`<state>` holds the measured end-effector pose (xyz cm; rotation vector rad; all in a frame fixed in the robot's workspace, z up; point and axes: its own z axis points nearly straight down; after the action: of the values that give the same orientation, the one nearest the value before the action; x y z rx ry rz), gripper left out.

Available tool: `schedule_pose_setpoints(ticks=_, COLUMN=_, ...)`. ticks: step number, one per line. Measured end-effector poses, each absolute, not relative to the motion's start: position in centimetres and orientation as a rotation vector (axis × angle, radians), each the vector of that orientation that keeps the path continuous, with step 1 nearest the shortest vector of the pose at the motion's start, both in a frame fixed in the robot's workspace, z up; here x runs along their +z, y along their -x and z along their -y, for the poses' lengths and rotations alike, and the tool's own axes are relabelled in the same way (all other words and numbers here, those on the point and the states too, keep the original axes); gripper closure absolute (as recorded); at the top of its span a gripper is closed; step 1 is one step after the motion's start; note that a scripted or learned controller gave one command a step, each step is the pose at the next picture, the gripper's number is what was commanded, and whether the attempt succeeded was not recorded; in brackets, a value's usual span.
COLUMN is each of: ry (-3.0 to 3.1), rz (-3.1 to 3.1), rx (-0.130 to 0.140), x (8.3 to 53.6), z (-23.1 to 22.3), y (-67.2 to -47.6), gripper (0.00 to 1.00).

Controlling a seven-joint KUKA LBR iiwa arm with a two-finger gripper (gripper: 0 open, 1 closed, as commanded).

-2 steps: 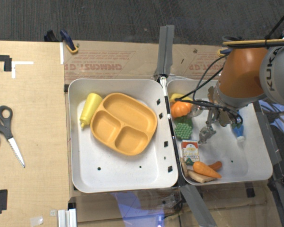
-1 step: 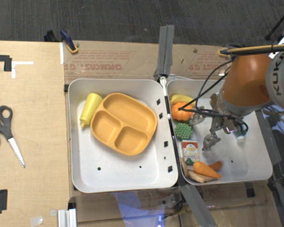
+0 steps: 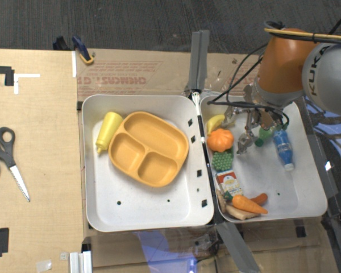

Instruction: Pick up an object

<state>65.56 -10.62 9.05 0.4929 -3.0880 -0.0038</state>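
Start at the far left of your bench [image 3: 34, 209]: scissors [image 3: 8, 158] lie on the wood, well apart from the action. Moving right, the left bin [image 3: 102, 209] carries a yellow bottle [image 3: 108, 131] at about ten o'clock, touching an orange divided plate [image 3: 148, 148] that sits near its middle. Cross the divider and you're in the right bin [image 3: 307, 201], where things crowd its nine o'clock wall: an orange ball-like fruit [image 3: 220, 140], a green textured piece [image 3: 222, 161] and a small carton [image 3: 229, 182] below it, then a carrot [image 3: 248, 204] down at six. Now your tool [image 3: 251, 131] hangs over the bin's upper middle; whether it is wide or narrow, you cannot tell from here. The blue bottle [image 3: 283, 148] lies just beside it toward four o'clock, its long axis running roughly twelve to six. The fruit sits toward nine o'clock of the tool, about as near, and looks the likelier pick.
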Motion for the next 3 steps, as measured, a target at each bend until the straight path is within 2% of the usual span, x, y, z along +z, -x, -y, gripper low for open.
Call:
schedule_pose_setpoints(ticks=1, ry=-0.733, rz=3.062, rx=0.002, x=9.5, z=15.1, y=-63.5, gripper=0.00)
schedule_pose_setpoints(ticks=2, ry=-0.936, rz=3.009, rx=0.004, x=9.5, z=19.5, y=-64.5, gripper=0.00)
schedule_pose_setpoints(ticks=3, ry=-1.054, rz=2.966, rx=0.003, x=9.4, z=11.7, y=-61.2, gripper=0.00)
